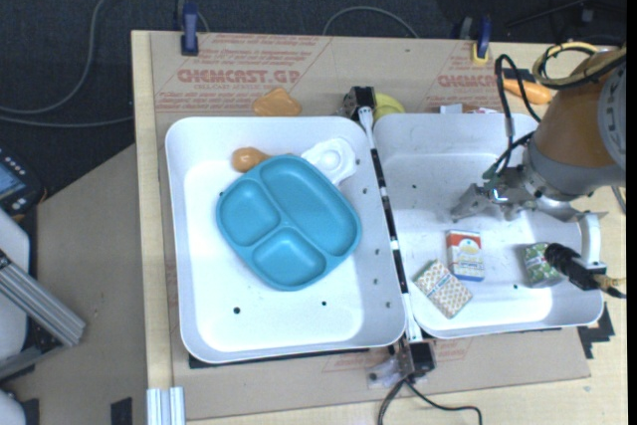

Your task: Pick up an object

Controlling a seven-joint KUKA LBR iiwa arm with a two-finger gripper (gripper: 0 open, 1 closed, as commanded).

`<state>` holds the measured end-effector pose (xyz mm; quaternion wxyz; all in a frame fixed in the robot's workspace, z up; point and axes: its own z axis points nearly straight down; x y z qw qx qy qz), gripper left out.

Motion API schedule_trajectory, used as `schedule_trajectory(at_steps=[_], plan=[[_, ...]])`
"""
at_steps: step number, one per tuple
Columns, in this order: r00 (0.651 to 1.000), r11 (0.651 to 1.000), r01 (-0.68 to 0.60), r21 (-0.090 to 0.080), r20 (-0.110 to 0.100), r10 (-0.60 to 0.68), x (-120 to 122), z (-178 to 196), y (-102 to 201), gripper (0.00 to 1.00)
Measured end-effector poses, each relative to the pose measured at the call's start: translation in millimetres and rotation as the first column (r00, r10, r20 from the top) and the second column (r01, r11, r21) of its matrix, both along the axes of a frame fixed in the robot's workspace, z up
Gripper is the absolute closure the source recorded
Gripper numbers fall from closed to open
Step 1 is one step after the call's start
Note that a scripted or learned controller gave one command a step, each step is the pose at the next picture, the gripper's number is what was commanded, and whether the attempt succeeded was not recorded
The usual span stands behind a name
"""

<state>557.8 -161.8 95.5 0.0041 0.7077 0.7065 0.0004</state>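
The gripper (pixel 485 199) is seen low over the right bin (pixel 423 149); whether its fingers are apart or together cannot be told. Nothing is seen held, so the pick is judged not yet done. At its five o'clock lies a small carton (pixel 465 254), then a patterned packet (pixel 443 289); a green packet (pixel 538 264) lies toward four o'clock.

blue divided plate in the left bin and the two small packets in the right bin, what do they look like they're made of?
Blue divided plate: looks like moulded plastic, smooth with a soft sheen, uniform colour, rounded compartment ridges.
Orange-and-white packet: probably printed card or a coated wrapper; flat faces and crisp edges.
Patterned packet: likely paper or thin film with a fine print; too small to tell which.
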Motion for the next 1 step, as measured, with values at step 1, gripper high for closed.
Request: schedule_trajectory(at_steps=[1], plan=[[1.0,1.0,-0.003,0.009,-0.011,0.003,-33.1,-11.9,37.8,0.0]])
